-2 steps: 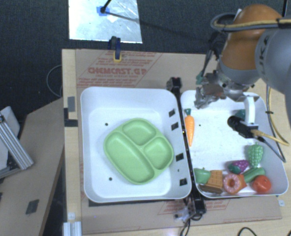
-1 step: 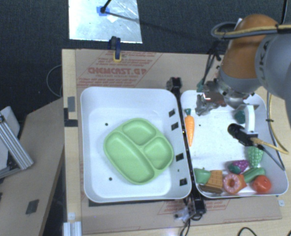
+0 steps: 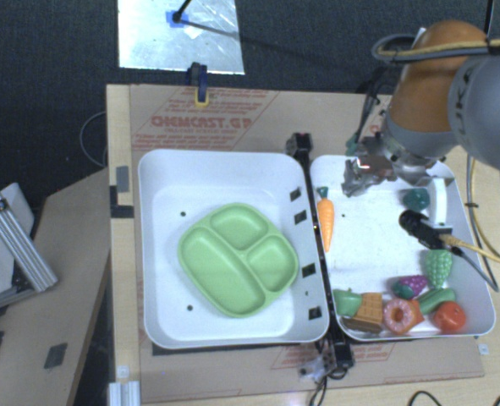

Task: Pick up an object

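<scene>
Near edge of right bin (image 3: pixel 478 315): toy food cluster incl. donut (image 3: pixel 398 315) and tomato (image 3: pixel 450 315). Carrot (image 3: pixel 324 220) lies along its left wall; green plate (image 3: pixel 238 259) sits in left bin (image 3: pixel 161 193). Gripper (image 3: pixel 355 180) at right bin's far end, finger state cannot be told.

the arm (image 3: pixel 453 74) runs off the right edge and the top of the view, so its base and most of its length are cut away. its wrist covers the far right corner of the right bin (image 3: pixel 376 227). the gripper (image 3: pixel 361 178) is blurred and dark, and its fingers cannot be made out. a teal object (image 3: pixel 416 199) beside it is partly hidden under the wrist, its shape unclear. the toys heaped in the near right corner overlap: the green piece (image 3: pixel 346 300) is half hidden by the brown block (image 3: pixel 369 310), and the purple thing (image 3: pixel 410 286) is too small to identify.
</scene>
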